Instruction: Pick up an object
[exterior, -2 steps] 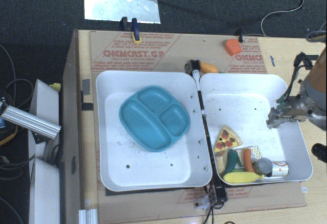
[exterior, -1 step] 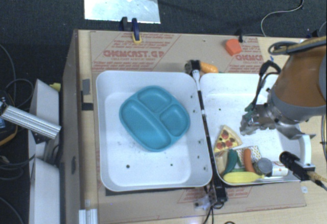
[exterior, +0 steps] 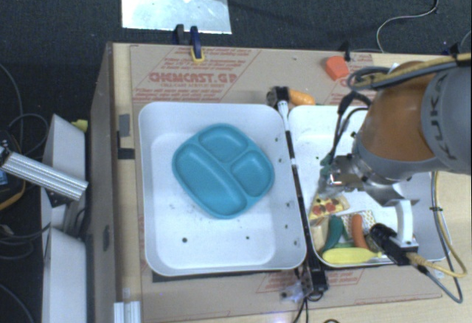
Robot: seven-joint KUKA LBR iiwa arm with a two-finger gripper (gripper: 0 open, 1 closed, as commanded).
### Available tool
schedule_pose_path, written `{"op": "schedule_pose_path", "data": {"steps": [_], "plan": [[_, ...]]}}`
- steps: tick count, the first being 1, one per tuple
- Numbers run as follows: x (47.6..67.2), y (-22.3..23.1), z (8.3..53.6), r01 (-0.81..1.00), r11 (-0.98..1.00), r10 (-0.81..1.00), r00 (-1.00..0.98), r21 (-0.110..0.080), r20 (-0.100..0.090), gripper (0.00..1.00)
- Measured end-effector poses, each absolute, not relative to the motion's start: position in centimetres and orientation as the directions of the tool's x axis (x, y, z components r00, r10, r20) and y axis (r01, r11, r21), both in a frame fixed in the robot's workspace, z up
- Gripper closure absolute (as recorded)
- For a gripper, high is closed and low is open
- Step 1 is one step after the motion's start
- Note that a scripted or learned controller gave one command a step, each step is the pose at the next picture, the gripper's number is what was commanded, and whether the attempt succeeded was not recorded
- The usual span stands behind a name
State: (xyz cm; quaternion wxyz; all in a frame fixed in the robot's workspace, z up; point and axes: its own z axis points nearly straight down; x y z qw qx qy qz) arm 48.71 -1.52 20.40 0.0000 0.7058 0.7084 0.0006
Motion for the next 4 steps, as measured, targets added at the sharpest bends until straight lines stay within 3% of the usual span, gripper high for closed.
{"op": "schedule_pose_path", "data": {"steps": [1,2,3,4], "plan": [[49.7,5.5,19.4,1.0,0.004,1.0,-0.004,0.0,0.001,1.0],[48.8,14.2,20.6,1.0,0.004,1.0,-0.004,0.0,0.001,1.0],[48.7,13.0,29.2,1.0,0.005,1.0,-0.005,0.003,0.001,1.0],[48.6,12.6,23.0,1.0,0.002,1.0,-0.002,-0.002,0.0,1.0]]}}
